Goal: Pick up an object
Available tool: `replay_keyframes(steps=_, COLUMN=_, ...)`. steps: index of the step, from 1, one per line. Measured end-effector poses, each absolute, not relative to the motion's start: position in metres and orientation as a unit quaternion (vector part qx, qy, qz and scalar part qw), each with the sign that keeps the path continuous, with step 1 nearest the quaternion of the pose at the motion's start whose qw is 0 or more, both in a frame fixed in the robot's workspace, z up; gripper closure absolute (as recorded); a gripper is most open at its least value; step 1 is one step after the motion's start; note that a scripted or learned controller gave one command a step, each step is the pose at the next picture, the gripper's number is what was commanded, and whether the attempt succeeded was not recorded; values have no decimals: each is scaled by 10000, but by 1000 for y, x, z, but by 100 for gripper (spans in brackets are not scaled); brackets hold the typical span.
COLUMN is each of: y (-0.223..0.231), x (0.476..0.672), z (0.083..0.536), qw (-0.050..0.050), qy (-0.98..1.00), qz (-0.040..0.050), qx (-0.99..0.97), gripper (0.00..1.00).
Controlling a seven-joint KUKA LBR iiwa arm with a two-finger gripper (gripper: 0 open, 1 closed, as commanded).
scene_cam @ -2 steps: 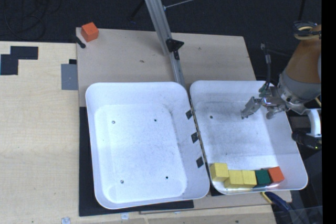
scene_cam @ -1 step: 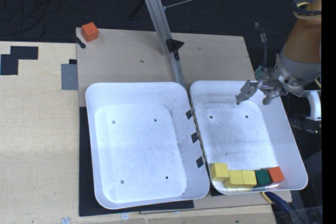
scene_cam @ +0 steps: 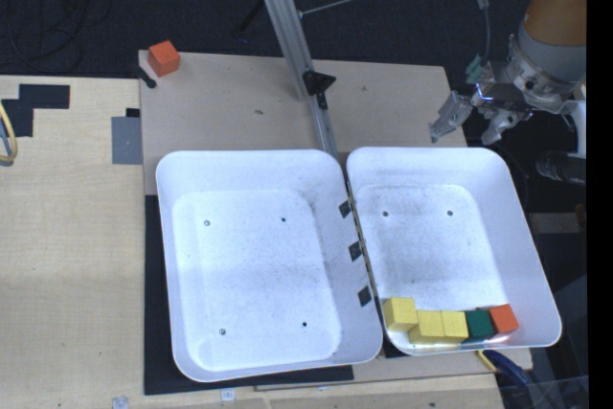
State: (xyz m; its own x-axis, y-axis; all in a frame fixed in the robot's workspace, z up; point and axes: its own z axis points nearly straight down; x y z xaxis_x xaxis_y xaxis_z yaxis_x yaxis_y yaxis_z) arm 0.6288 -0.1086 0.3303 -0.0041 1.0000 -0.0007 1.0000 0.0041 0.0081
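Observation:
Along the near edge of the right bin (scene_cam: 450, 177) lies a row of blocks: two yellow blocks (scene_cam: 402, 312) (scene_cam: 441, 326), a green block (scene_cam: 478, 324) and an orange block (scene_cam: 504, 318). My gripper (scene_cam: 471, 121) hangs at the far right, above the bench just beyond the right bin's far rim. Its fingers (scene_cam: 447, 120) are spread apart and nothing sits between them. The blocks are far from it, at the opposite end of the bin.
The left bin (scene_cam: 249, 263) sits beside the right one, joined by black clips (scene_cam: 354, 249). A slanted metal rail (scene_cam: 287, 34) rises behind the bins. An orange cube (scene_cam: 164, 57) rests on the bench at the far left.

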Motion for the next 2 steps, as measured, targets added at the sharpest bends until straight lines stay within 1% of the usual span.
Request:
replay_keyframes(steps=1, y=-108, x=627, z=325, qw=-6, qy=7091, qz=-9, qx=7051, gripper=0)
replay_keyframes(steps=2, y=-109, x=627, z=325, qw=-9, qy=7099, qz=-11, qx=7043, gripper=0)
